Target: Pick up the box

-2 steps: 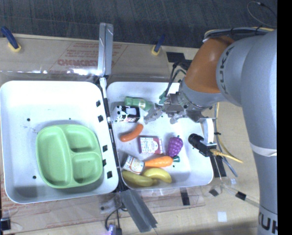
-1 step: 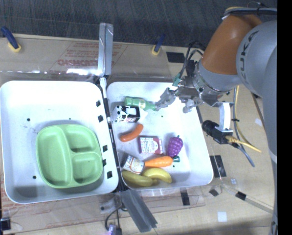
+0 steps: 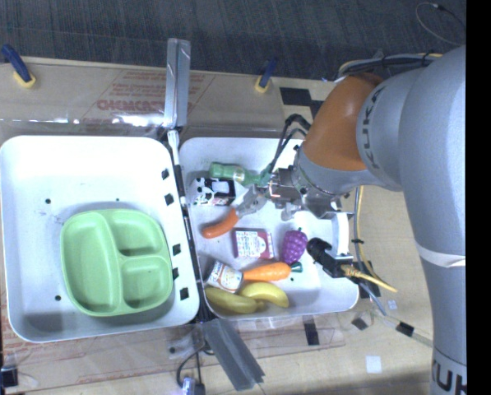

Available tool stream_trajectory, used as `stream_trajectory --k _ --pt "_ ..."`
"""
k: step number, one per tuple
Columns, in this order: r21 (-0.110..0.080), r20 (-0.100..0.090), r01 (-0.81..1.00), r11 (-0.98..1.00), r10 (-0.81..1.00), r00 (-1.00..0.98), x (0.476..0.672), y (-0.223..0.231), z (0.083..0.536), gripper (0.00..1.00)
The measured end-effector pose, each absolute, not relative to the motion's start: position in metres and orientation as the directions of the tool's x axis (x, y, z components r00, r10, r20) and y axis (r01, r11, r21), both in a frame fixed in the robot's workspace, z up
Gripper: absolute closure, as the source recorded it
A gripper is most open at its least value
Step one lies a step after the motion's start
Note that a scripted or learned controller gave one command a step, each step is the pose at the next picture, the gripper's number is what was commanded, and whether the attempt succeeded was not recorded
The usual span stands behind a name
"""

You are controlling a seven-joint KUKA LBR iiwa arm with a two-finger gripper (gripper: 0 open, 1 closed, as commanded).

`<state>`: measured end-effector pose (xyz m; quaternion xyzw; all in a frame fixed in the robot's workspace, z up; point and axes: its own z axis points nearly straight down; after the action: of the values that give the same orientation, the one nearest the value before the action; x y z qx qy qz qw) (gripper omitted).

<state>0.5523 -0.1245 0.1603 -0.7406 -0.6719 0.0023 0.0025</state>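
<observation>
A small dark red box [image 3: 252, 243] with a pale label lies flat in the middle of the right bin [image 3: 335, 299]. My gripper [image 3: 267, 207] hangs just above and behind it, reaching in from the right under the orange wrist band. Its two silver fingers [image 3: 247, 203] stand apart, open, with nothing between them. The left finger is close to an orange sausage-shaped toy [image 3: 220, 224].
Around the box are a green bottle [image 3: 227, 172], a black-and-white carton [image 3: 210, 190], purple grapes [image 3: 293, 244], a carrot [image 3: 266, 271], bananas [image 3: 243, 296] and a small labelled packet [image 3: 224, 276]. The left bin [image 3: 31, 171] holds a green divided plate [image 3: 118, 262].
</observation>
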Motion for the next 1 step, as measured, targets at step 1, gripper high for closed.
stream_trajectory --k 1 --pt "0.01 -0.001 1.0 -0.025 1.0 0.025 0.5341 -0.1043 0.0976 0.0"
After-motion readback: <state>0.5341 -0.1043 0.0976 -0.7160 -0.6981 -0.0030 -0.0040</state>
